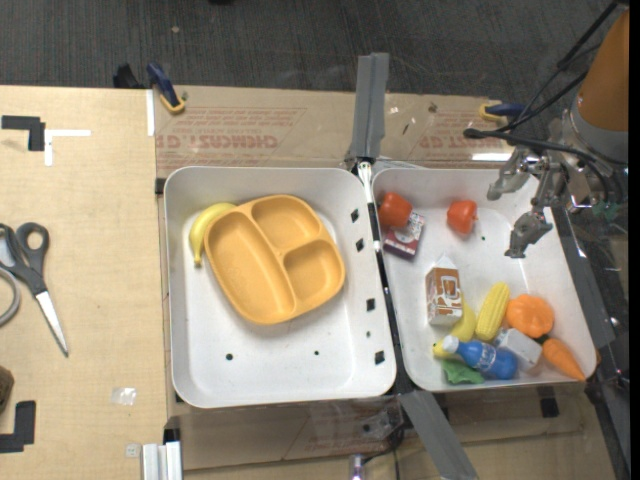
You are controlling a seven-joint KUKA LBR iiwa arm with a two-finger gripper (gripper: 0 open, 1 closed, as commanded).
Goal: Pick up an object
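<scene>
Brown-and-white carton (444, 296) — label unreadable

Divided plate (270, 256) in left bin (190, 368); toy foods fill right bin (420, 373)

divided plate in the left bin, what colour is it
Orange-yellow all over, plain, no pattern. The camera view shows the divided plate best, in the left bin.

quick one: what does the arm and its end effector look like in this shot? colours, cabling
The arm shows an orange section at the right edge, with dark cables looping across it. Below sits grey-silver wrist hardware, metallic and cluttered. The gripper has slim, bare-metal grey fingers above the right bin. No markings are legible.
</scene>
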